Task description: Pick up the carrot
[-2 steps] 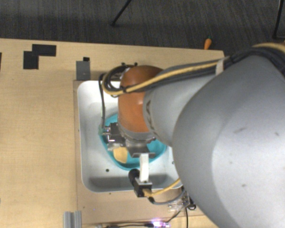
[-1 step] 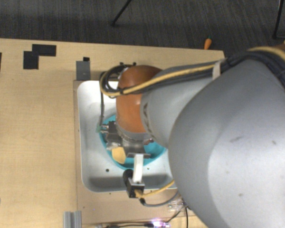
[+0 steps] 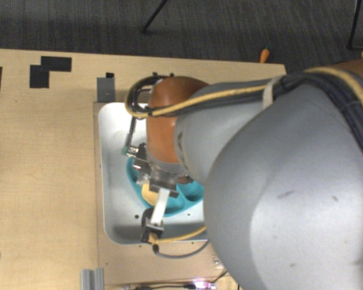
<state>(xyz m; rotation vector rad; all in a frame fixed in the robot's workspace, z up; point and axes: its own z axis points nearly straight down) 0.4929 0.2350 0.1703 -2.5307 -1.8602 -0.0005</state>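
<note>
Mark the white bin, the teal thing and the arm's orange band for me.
white bin (image 3: 112, 174): camera view, bare floor near left wall
teal thing (image 3: 189, 197): camera view, exposed right part
orange band (image 3: 160, 132): camera view, its middle

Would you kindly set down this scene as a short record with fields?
bench: tan wood
white bin: on the bench, left end visible
arm: grey, reaches in from the right, covers the bin's other end
orange band: over the bin
teal object: in the bin, partly hidden by the arm
pale yellow item: against the teal object, kind unclear
</note>
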